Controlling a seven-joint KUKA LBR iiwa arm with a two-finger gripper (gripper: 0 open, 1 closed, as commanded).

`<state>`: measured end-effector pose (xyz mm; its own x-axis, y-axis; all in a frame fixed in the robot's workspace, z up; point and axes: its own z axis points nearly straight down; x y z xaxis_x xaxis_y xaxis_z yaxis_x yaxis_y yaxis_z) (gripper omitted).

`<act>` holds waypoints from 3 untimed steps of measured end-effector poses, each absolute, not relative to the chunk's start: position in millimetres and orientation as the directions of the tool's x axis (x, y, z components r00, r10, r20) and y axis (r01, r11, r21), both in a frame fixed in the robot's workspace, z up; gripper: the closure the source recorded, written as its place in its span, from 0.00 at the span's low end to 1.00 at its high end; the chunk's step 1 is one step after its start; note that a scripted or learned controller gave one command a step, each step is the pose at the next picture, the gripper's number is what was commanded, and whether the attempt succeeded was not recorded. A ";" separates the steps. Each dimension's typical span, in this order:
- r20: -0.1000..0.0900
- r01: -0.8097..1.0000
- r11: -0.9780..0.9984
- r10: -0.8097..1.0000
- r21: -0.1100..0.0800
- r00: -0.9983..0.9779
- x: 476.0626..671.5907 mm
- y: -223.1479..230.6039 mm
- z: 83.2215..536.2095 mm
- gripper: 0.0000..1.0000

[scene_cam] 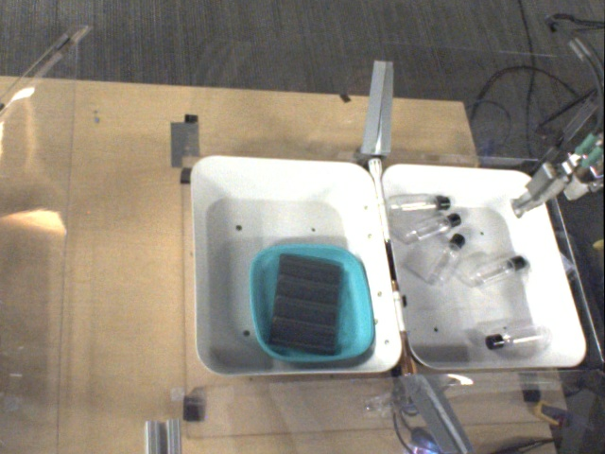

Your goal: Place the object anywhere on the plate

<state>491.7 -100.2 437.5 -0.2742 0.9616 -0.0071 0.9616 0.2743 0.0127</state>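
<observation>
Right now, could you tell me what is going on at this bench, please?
A robot arm is set to move an object onto the plate. The gripper sits at the upper right rim of the right bin, above the clear vials with black caps scattered inside, and I see nothing between its fingers. In the left bin lies the teal plate, carrying a dark ridged block. No vial is on the plate.

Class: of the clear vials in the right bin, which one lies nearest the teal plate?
The black-capped vial at the bin's top left corner; the other four lie farther right.
</observation>
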 end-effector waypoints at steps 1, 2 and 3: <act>-0.013 0.959 0.283 0.959 0.022 -0.283 494.4 -98.7 449.5 1.00; -0.002 0.961 0.276 0.961 0.008 -0.276 502.7 -0.6 407.2 1.00; 0.000 0.923 0.385 0.923 0.003 -0.385 509.2 37.7 193.5 1.00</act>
